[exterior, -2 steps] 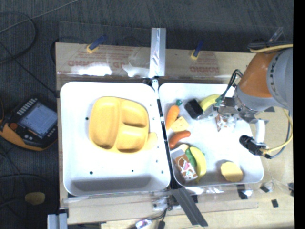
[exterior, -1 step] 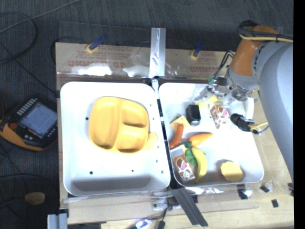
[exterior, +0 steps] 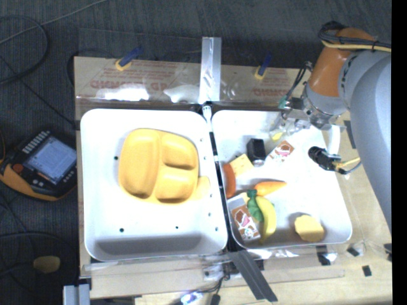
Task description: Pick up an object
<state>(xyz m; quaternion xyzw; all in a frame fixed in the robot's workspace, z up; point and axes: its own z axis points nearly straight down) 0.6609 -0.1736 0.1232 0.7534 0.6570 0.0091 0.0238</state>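
My gripper point(exterior: 287, 121) hangs over the far right corner of the right bin point(exterior: 337, 196), and nothing can be made out in it. Just below it lie a small red-and-white packet point(exterior: 283, 150) and a small black object point(exterior: 256, 150). A pale yellow cheese wedge point(exterior: 240, 166) sits next to the black object. Further forward are an orange carrot point(exterior: 270, 186), a banana point(exterior: 268, 216) with a green piece point(exterior: 254, 206) on it, a printed packet point(exterior: 241, 225) and a yellow block point(exterior: 309, 227). A red-orange piece point(exterior: 230, 182) lies against the bin's left wall.
The left bin point(exterior: 102, 221) holds a large yellow divided plate point(exterior: 159, 165). The arm point(exterior: 375, 119) comes in from the right, over the right bin's edge. A handheld device point(exterior: 41, 164) lies on the floor to the left of the bench.
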